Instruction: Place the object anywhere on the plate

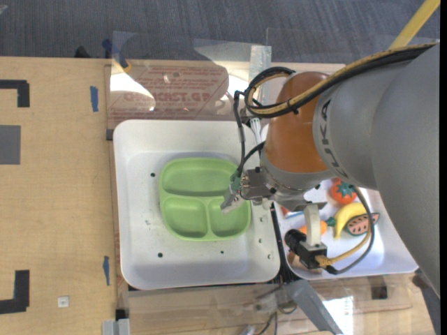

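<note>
Because the arm (pixel 377 103) lies across the camera view's right side, most of the right bin (pixel 394 260) is covered, with a strip of its floor and its near corner left showing. At the arm's edge in that bin lie 3 toys close together: an orange-red round one (pixel 342 190), a banana (pixel 346 220) and a watermelon slice (pixel 363 223) touching the banana. A white piece (pixel 318 194) beside them is too far hidden to name. Which of these is the object to be moved cannot be told. The gripper (pixel 232 199) sits low over the right rim of the green plate (pixel 192 180), by the smaller right compartment. It is small and blurred, so whether it is open, closed or carrying anything cannot be made out.

The plate has 3 compartments and lies in the middle of the left bin (pixel 136 187), with white floor open on its left, far and near sides. On its right only a narrow strip separates it from the bin wall. A few dark specks dot that floor. Beyond the bin lies a clear sheet (pixel 167 93) with red lettering, and a brown board (pixel 52 187) runs along the left.
</note>
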Available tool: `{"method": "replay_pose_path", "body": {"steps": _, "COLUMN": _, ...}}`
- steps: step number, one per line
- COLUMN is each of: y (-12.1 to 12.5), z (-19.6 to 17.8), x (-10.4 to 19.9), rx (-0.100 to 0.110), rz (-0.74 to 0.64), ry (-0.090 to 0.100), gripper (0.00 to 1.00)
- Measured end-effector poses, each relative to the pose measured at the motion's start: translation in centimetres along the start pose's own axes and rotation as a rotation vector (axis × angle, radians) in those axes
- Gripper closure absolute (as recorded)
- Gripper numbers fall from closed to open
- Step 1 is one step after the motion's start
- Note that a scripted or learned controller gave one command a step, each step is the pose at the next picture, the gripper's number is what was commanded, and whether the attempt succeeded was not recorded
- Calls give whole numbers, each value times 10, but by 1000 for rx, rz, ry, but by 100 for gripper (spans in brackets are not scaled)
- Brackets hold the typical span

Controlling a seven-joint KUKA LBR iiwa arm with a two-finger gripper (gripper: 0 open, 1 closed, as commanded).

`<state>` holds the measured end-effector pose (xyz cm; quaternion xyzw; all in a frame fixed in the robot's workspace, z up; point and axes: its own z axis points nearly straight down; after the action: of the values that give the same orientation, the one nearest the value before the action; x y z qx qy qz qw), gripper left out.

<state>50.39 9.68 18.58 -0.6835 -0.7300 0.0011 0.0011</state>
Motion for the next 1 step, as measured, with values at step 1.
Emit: {"method": "replay_pose_path", "body": {"steps": 1, "y": 0, "z": 0, "x": 0, "rx": 0, "rz": 0, "ry": 0, "gripper": 0}}
